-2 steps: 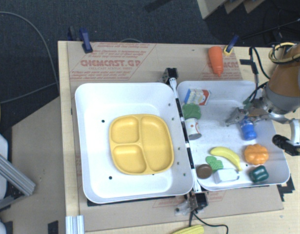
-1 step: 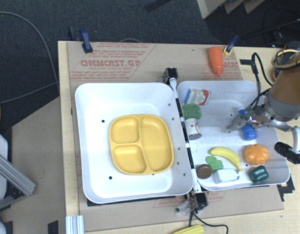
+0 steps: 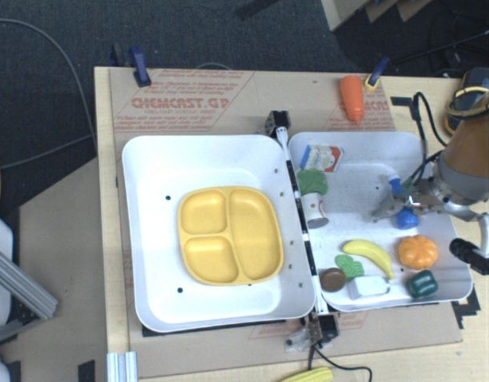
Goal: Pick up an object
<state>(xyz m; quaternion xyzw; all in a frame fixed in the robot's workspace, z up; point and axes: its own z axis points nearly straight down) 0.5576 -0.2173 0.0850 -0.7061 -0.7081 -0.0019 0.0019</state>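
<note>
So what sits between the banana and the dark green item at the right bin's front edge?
In the camera view, a white block lies between the banana and the dark green item, just below the banana's right end. The orange pumpkin-like toy sits above that stretch.

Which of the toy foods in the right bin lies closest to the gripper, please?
The orange pumpkin, just below the gripper near the bin's right wall. The banana lies further left, and the brown piece sits at the bottom-left corner.

Small blue object [image 3: 406,217] in the right bin [image 3: 363,153], at 3 o'clock side, just above the orange pumpkin [image 3: 417,251]
</note>
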